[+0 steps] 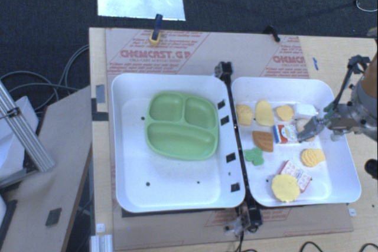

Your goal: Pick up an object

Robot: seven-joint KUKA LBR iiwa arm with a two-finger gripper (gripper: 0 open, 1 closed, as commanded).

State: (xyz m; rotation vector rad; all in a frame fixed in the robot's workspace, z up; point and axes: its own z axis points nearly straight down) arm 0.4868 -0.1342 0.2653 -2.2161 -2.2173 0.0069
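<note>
Camera view had my gripper (307, 134) low in the right bin (348, 186), tips right beside the small carton (285, 133), which lay just left of them. Couldn't tell how wide it was open or if it had anything.

The arm (367, 104) is cut off by the picture's right edge, so little beyond its wrist shows, and the hand (308, 131) is too small and blurred to tell how its tips stand. Its end lies over the white packet (286, 133) and hides part of a pale piece (302, 124) beside it, whose kind cannot be made out. The round yellow piece (286, 187) covers part of the second packet (297, 174), and the print on both packets is too small to read.
</note>
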